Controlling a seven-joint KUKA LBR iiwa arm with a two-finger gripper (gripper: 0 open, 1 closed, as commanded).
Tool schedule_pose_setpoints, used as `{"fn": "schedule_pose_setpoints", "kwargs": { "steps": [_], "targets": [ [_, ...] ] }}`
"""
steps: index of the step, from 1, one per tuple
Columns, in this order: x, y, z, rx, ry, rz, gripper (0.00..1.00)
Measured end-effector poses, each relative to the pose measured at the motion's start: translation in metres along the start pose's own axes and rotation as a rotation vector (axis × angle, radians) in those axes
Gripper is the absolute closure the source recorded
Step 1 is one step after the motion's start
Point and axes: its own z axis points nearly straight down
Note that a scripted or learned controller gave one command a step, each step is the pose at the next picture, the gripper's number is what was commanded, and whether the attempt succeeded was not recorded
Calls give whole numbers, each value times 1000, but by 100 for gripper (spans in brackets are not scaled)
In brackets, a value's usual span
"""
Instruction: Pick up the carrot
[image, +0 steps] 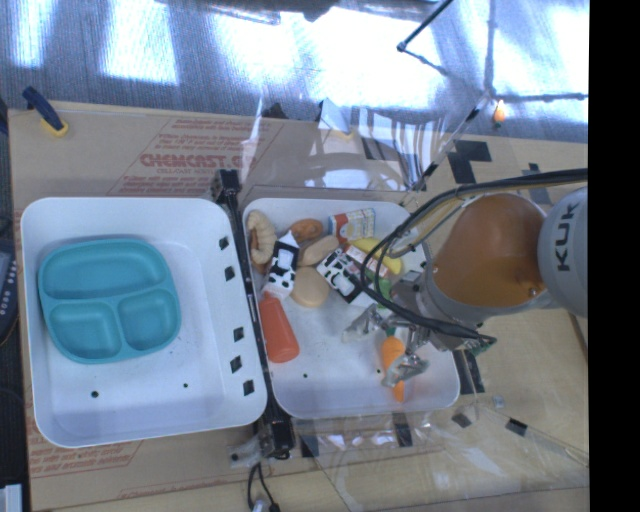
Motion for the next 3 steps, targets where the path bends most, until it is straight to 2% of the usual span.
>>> {"fn": "schedule_pose_setpoints", "kwargs": {
  "steps": [1, 2, 3],
  "targets": [
    [11, 2, 21, -5, 6, 4, 0],
    [7, 2, 10, -2, 1, -5, 100],
    [-14, -16, -20, -3, 2, -480, 100]
  ]
}}
